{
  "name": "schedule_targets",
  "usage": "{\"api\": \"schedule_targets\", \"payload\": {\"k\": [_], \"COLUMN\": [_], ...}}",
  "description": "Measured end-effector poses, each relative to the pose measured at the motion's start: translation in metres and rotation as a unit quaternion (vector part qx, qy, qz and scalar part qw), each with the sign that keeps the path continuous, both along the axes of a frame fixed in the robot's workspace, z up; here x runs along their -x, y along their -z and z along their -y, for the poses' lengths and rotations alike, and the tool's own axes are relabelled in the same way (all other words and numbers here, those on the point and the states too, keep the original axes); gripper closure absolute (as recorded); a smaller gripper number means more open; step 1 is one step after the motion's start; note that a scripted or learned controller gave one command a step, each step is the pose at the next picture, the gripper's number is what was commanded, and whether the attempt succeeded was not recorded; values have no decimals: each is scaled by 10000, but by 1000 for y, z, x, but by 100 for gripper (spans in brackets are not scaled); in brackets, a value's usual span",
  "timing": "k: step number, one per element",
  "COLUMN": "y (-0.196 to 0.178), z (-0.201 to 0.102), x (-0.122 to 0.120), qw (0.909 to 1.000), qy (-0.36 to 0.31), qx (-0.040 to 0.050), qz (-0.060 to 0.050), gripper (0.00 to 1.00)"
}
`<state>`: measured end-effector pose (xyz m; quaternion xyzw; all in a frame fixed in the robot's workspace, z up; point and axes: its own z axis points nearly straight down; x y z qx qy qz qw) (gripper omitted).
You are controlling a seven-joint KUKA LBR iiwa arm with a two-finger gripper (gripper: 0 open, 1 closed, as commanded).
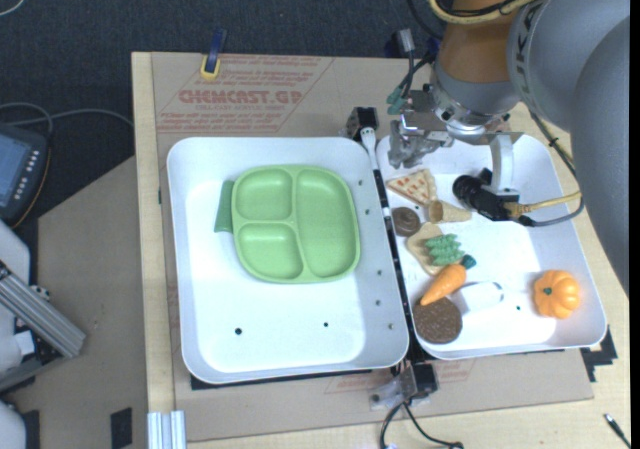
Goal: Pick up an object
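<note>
Pincer (408, 149) is seen over right bin's (570, 332) far left corner (finger state cannot be told). Pizza slice (414, 186) lies just below it, not gripped.

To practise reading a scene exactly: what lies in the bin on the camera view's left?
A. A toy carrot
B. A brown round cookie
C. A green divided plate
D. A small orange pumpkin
C: the green divided plate lies alone in the left bin, while the carrot, pumpkin and cookie lie in the right bin.
</note>
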<state>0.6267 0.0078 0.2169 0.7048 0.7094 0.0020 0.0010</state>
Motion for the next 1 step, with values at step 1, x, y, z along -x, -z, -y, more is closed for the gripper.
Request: {"api": "schedule_targets", "payload": {"k": [1], "y": [-6], "z": [-21], "x": [-13], "qw": [10000], "qy": [16], "qx": [6], "qz": [0], "gripper": [100]}}
